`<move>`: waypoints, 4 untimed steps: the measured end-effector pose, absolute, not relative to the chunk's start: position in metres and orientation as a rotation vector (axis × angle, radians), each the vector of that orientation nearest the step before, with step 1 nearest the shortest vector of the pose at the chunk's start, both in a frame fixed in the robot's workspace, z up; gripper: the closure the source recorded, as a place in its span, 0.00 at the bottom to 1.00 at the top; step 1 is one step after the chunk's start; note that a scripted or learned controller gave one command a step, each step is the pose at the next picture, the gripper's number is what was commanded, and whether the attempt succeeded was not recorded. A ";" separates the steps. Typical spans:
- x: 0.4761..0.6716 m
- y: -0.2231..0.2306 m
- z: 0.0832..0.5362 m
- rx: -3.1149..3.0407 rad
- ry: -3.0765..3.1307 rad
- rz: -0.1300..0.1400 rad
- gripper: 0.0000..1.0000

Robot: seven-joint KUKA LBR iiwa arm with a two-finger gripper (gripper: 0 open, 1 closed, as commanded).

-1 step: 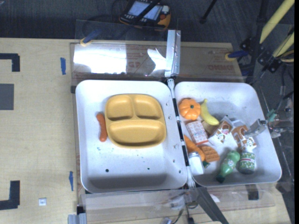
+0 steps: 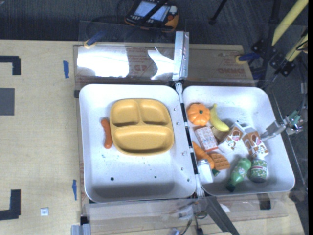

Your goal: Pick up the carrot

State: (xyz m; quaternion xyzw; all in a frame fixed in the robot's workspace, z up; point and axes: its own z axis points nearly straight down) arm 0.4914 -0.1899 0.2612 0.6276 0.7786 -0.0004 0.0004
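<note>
Pale plywood bench (image 2: 39, 131) w/ blue tape marks carries two shallow white bins side by side; dark carpet and tripod legs beyond the far edge.

Left white bin (image 2: 93, 180): a yellow three-compartment plastic tray (image 2: 142, 126) sits far of centre, and the slim orange carrot (image 2: 106, 133) lies just beside the tray's left edge, lengthwise near-to-far, on bare bin floor. That open side probably gives a clean approach from the left.

Right white bin (image 2: 249, 94): clutter packed toward near-left. Small orange pumpkin (image 2: 199, 114) touching a yellow banana (image 2: 218, 120), printed snack packets (image 2: 205, 137), two small cartons (image 2: 244, 140), a waffle-like orange piece (image 2: 215, 159), a green bottle (image 2: 238, 173).

Gripper (image 2: 288, 125) hangs at the right bin's right rim, well apart from the carrot; can't tell its state, nothing seen in it. Pick looks not yet begun, needs a move across both bins.
</note>
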 end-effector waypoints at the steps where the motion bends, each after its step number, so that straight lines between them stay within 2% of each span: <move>1: 0.494 -0.120 0.242 2.518 1.888 -0.007 0.00; 2: 0.484 -0.091 0.115 2.681 1.624 0.013 0.00; 3: 0.495 -0.087 0.103 2.530 1.823 0.058 0.00; 4: 0.496 -0.091 0.102 2.541 1.796 0.060 0.00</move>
